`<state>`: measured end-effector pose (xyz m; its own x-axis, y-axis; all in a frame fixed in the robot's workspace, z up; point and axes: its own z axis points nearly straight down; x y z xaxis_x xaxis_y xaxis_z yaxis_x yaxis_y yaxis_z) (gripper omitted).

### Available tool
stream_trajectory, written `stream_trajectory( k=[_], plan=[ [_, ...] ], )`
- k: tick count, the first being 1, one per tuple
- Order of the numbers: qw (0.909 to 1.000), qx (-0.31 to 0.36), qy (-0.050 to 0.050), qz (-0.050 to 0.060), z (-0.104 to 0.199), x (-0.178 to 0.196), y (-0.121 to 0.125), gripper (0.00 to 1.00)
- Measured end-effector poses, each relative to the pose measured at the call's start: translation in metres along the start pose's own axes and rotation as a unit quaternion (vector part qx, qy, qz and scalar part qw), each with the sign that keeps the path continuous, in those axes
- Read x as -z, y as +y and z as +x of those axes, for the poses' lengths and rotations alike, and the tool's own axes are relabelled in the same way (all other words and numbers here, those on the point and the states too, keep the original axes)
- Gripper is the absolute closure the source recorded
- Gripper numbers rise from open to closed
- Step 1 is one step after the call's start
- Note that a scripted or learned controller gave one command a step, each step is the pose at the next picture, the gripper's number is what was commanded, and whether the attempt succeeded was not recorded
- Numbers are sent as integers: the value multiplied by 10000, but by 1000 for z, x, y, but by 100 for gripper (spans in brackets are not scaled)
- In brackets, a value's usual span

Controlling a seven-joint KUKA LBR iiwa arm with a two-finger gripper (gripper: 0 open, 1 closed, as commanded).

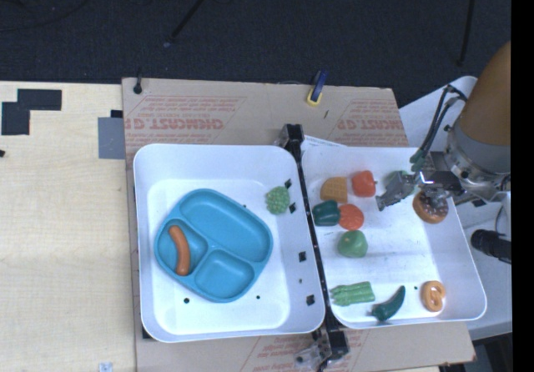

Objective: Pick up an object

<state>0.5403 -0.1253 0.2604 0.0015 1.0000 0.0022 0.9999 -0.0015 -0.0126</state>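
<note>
Looking at the chocolate doughnut (432, 208) first: it sits in the right bin (467, 312), hard against that bin's far right wall, and the gripper (415, 187) hangs right over its left side. I cannot tell whether the jaws are apart or together; the metalwork there blurs into the doughnut's rim. Nothing shows as lifted, so I judge the pick not yet made.

Moving outward in the same bin, a red piece (363, 183) and an orange piece (335, 188) lie toward the far left, a dark green piece (325, 213) touches a red-orange ball (351, 217), and a green pepper (352, 243) sits just below them. Along the near edge lie a green cob (351, 294), a dark chilli (389, 304) and a glazed ring (432, 296).

The left bin (146, 279) carries a blue divided plate (234, 237) with a sausage (178, 248) on it, and a green sprig (278, 199) by the dividing wall.

My worry is the wall: a jaw could strike it, or nudge the doughnut so it slips free.
</note>
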Motion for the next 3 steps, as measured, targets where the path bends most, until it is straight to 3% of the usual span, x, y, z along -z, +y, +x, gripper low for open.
stream_trajectory(
  k=[1, 3],
  plan=[
    [10000, 9, -9, -56, 0, 6, 2, 0],
    [10000, 4, -2, -23, -5, -88, 4, 0]
  ],
)
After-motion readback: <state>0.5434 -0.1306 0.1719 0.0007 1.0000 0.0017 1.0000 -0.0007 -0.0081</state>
